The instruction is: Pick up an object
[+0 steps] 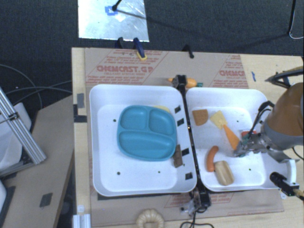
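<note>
Gripper (241, 147) low in right bin (256, 99), apparently touching carrot (231, 137) end; finger state indiscernible.

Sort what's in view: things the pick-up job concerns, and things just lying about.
Job:
gripper
carrot stick
sausage
bread roll
cheese wedge
toast piece

Lying about:
blue divided plate
brown piece
clamp

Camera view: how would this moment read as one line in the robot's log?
gripper: low in right bin, beside carrot stick | sausage, bread roll: untouched | left bin: blue plate
</note>
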`<move>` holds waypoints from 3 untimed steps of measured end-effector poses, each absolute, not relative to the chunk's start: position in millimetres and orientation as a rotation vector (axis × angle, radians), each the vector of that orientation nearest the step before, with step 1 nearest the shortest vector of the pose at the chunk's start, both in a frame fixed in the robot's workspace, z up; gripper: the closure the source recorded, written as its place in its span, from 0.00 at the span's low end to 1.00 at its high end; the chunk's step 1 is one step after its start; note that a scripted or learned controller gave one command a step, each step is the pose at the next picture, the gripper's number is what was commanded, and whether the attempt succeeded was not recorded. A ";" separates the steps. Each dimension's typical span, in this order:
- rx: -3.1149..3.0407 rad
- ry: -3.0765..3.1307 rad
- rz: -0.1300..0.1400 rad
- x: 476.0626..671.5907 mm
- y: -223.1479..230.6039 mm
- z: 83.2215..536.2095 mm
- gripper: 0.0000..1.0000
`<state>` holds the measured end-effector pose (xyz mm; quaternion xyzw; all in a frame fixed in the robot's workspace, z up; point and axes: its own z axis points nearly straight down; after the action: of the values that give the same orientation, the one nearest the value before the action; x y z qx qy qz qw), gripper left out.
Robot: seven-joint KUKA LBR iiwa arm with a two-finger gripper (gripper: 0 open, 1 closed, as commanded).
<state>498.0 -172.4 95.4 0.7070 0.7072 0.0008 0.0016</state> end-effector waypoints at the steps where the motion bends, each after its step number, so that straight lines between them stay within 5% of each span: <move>1: 2.211 2.222 0.006 505.8 -168.4 157.0 1.00; 3: 2.214 2.225 0.003 518.0 -167.7 225.5 1.00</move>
<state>518.0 -167.7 225.5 0.7053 0.7089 0.0010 0.0016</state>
